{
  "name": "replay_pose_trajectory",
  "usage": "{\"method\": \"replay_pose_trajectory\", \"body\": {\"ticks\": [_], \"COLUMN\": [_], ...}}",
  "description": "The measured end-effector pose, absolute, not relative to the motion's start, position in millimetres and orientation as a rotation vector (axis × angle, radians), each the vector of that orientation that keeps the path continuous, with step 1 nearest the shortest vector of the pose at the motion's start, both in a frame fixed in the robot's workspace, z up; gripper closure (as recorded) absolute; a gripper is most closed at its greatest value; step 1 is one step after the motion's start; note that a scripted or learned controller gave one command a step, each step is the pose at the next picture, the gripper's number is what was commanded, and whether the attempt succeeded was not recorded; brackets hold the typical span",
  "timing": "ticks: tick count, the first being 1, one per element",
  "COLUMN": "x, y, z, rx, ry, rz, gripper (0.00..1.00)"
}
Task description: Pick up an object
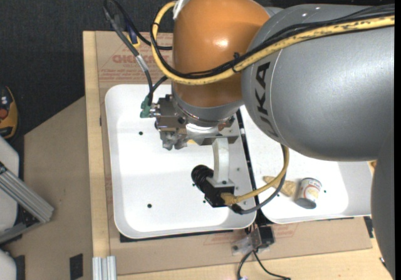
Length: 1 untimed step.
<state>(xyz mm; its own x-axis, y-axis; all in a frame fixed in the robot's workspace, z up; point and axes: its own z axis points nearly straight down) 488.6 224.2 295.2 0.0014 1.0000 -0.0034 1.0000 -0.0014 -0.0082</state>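
2 bins: a left bin (141, 175) and a right bin (352, 192), both shallow and white, sit side by side on the brown table (94, 122).
Can: 1 small can (308, 192) with a silvery-white body, a touch of red on its side and a pale round end turned upward; it lies tilted.
Can's place: in the right bin, near its front edge and toward its front-left corner.
Neighbour: 1 tan scrap (287, 190) lies just beside the can, on the side nearer the bin's left wall.
Arm: the grey arm (326, 84) comes in from the right and spans the right bin's back half. Its orange band (213, 34) bulges over the left bin's back edge, and the wrist points down into that bin.
Tool: the tool (170, 140) hangs low over the left bin's back half, about midway between its left and right walls, well apart from the can.
Tool state: cannot tell whether it is open or closed from this angle.
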Motion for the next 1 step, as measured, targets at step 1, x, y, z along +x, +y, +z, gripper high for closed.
{"method": "replay_pose_trajectory", "body": {"ticks": [1], "x": [479.6], "y": [224.8], "z": [443.0], "rx": [-2.222], "ry": [-2.228], "rz": [-0.025], "gripper": [1.00]}}
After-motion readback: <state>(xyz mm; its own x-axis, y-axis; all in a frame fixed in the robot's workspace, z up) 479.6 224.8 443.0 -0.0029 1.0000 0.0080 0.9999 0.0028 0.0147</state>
